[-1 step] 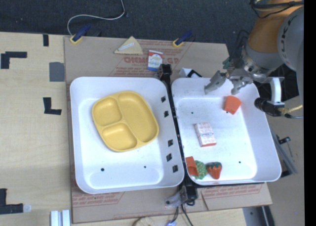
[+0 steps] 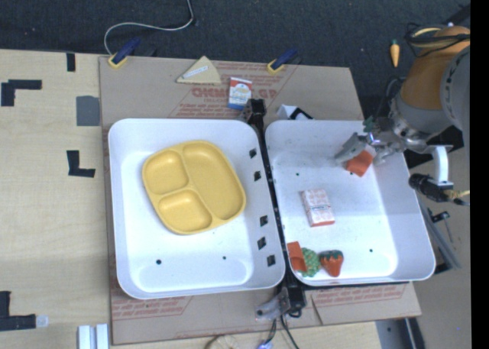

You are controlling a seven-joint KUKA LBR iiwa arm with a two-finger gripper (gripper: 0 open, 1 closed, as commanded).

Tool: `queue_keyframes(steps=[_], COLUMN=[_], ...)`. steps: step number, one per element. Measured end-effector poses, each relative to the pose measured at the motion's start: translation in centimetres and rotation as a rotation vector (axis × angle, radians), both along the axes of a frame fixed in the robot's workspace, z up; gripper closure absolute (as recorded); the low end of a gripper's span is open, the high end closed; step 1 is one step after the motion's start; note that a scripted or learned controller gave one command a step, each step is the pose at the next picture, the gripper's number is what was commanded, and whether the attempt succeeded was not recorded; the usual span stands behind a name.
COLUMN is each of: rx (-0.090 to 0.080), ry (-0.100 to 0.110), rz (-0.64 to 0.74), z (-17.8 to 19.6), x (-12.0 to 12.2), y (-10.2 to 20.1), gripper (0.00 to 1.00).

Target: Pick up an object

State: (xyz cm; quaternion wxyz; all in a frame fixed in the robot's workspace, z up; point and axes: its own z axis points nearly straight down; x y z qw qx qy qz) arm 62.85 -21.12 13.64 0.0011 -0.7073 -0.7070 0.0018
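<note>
Both white bins, the left bin (image 2: 122, 187) and the right bin (image 2: 382, 210), look like smooth moulded plastic with a faint speckle and a soft sheen, and the yellow divided plate (image 2: 192, 185) in the left one is plain matt plastic. Under them lies a flat sheet of brown cardboard (image 2: 321, 84), dull and papery with red print, resting on a pale wood-grain surface (image 2: 46, 210) beside dark, rough carpet (image 2: 306, 4). The end effector (image 2: 359, 149) shows bare greyish metal, the small box (image 2: 316, 207) looks like printed card, and the arm's orange band (image 2: 428, 80) is glossy.
</note>
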Motion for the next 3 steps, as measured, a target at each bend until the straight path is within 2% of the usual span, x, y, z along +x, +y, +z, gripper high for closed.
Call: queue_keyframes(steps=[1,2,3], rx=[0.002,-0.005,0.002], ry=[-0.003,-0.009,-0.003], rz=[0.003,0.006,0.003], z=[-5.0,-3.9,-4.0], x=[4.1,4.2,2.1], y=[-0.9,-1.0,7.3], gripper=[0.00,1.00,1.00])
